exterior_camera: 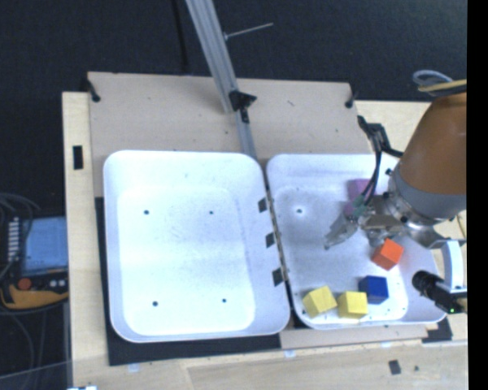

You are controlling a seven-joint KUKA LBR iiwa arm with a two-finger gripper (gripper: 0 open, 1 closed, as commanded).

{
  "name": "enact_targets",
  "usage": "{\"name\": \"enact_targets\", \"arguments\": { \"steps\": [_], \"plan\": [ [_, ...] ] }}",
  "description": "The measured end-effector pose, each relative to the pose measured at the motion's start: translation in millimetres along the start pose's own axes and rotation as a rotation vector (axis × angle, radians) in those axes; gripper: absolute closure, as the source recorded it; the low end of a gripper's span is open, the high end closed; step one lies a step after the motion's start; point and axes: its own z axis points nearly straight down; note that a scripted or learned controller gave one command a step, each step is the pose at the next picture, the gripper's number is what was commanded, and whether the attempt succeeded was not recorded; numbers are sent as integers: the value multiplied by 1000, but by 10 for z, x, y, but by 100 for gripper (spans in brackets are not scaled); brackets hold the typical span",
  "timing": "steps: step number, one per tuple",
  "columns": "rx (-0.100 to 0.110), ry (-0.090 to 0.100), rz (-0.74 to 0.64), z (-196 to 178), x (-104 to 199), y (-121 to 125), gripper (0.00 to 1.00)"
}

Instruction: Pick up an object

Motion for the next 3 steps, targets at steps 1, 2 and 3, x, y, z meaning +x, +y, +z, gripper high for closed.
{"name": "enact_targets", "arguments": {
  "steps": [1, 2, 3],
  "plan": [
    [1, 0, 0, 429, 1, 26, 0],
    [2, 0, 1, 1049, -49, 39, 0],
    [-9, -1, 7, 907, -64, 66, 100]
  ]
}}
